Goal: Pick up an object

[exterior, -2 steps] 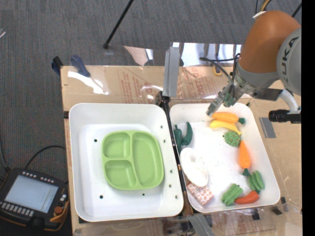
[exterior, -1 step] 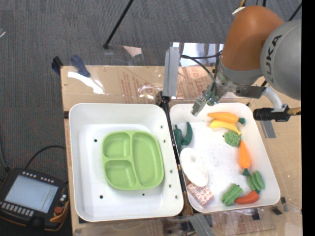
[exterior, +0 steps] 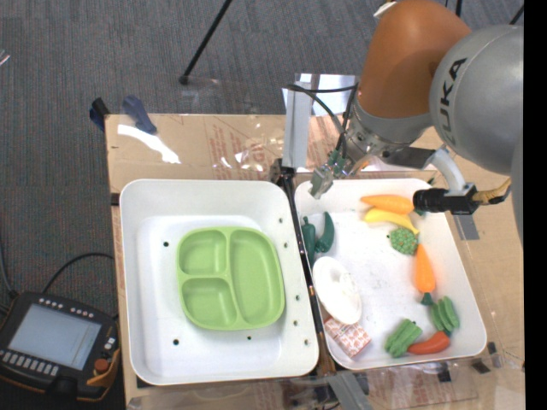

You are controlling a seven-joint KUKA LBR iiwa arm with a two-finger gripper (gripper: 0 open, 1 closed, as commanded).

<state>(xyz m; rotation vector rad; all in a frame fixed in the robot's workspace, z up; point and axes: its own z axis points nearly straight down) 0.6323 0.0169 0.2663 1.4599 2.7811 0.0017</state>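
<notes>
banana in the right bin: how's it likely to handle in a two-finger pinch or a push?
The banana looks like smooth moulded plastic, so probably stiff, light and somewhat slippery. Its curve and tapered ends could let it pivot out of a pinch. It lies against the orange piece, so a push would likely shift both.

Left bin (exterior: 137, 229) holds a divided tray (exterior: 231, 278) at centre; right bin (exterior: 472, 314) holds toy vegetables (exterior: 423, 267) at right, a disc (exterior: 336, 290) at left.

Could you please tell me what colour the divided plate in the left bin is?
Light green; the divided plate shows in the camera view.
</notes>
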